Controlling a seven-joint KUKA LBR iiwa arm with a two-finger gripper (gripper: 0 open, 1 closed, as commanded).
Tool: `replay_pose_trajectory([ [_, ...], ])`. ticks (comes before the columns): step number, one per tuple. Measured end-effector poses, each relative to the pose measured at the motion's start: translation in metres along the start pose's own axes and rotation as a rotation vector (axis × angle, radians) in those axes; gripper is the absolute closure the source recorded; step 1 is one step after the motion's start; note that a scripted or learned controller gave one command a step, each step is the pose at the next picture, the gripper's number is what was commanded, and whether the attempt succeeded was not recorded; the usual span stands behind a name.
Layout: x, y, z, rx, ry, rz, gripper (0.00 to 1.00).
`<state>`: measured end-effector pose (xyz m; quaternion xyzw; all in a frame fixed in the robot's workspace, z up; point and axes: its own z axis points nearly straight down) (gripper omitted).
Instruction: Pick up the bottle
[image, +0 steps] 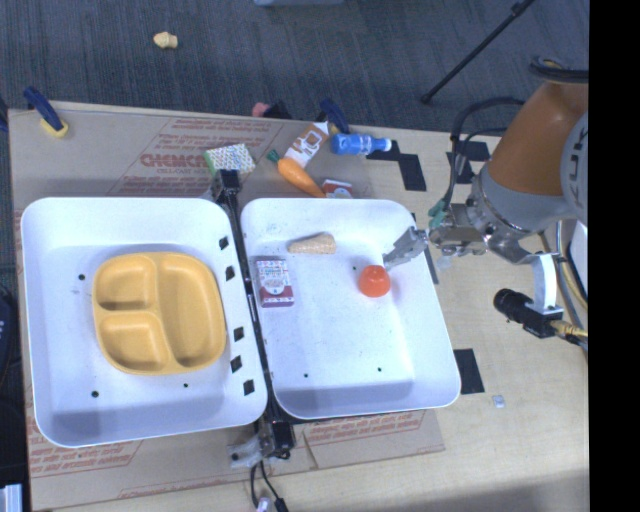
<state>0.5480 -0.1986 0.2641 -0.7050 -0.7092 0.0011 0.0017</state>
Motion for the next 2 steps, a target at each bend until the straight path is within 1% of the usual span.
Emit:
replay_pose_trajectory([
  [1, 0.000, 0.000, -0.010, 0.002, 0.001, -0.005, 1.00],
  [2, -0.012, -0.065, 0.067, 0.002, 0.002, 0.352, 1.00],
])
